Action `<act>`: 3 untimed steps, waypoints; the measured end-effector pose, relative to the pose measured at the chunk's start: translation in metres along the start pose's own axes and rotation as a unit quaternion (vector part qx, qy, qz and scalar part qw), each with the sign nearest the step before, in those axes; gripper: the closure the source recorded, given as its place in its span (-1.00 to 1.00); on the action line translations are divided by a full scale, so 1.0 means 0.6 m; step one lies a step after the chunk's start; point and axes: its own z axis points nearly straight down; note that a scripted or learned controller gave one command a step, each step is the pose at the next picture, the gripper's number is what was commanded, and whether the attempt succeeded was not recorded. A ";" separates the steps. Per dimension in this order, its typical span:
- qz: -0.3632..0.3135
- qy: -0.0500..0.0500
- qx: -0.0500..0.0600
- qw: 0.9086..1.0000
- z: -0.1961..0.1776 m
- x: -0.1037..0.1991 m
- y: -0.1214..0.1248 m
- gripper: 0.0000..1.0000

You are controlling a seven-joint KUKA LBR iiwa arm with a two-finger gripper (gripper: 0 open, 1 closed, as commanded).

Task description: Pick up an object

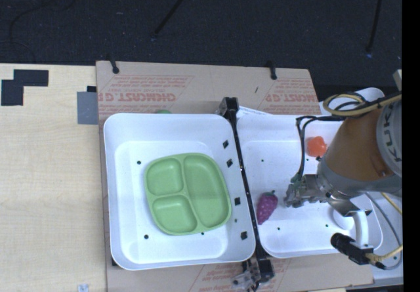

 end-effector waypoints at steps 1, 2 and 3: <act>-0.007 0.002 0.012 1.000 -0.071 0.002 0.010 1.00; -0.007 0.002 0.012 1.000 -0.143 0.008 0.018 1.00; -0.006 0.001 0.011 1.000 -0.236 -0.009 0.013 1.00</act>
